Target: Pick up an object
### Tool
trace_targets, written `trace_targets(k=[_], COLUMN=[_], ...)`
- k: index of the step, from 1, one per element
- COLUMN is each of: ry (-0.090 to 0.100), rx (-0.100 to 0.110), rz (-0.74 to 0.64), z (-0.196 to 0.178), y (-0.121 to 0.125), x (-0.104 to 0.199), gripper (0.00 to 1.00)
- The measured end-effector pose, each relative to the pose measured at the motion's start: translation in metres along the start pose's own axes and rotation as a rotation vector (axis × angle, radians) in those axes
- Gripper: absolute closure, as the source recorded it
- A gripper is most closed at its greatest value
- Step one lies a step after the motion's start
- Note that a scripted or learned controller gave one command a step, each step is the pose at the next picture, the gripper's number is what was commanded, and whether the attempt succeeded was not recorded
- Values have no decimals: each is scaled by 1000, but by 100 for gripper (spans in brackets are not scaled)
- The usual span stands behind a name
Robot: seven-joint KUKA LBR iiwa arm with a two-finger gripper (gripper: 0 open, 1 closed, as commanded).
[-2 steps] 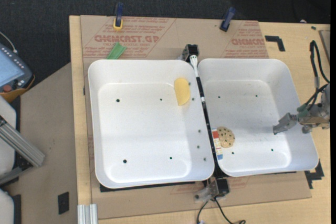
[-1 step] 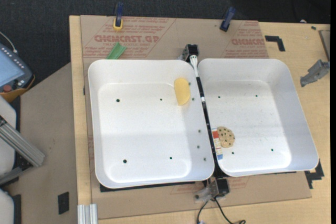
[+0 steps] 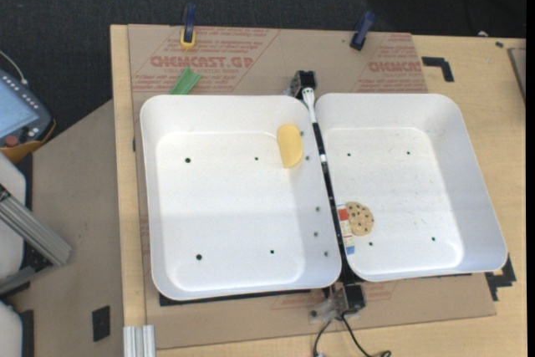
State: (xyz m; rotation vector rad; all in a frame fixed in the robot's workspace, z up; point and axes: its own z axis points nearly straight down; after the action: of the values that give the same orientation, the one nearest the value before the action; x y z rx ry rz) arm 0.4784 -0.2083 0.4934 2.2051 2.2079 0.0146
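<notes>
"CHEMCAST GP" — board (image 3: 219, 60)

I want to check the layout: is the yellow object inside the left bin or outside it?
Inside. The yellow object lies on the floor of the left bin, near its upper right corner.

The robot's work station: two shallow white plastic bins, one (image 3: 146, 180) beside the other (image 3: 489, 205), sit on a tan printed board (image 3: 251, 54). A thin black strip (image 3: 328, 188) runs between them, from a small black fitting (image 3: 303, 82) to a black cable (image 3: 334, 334). Two blue clamps (image 3: 189, 17) (image 3: 363, 29) grip the board's far edge.
</notes>
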Motion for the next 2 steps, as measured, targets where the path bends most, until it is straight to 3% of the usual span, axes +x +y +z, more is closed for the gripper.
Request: trace_targets(k=[1,2], ry=[3,13], rx=[14,32], rz=[0,-4], z=[0,103], y=[2,-1], x=[0,54], gripper=[100,100])
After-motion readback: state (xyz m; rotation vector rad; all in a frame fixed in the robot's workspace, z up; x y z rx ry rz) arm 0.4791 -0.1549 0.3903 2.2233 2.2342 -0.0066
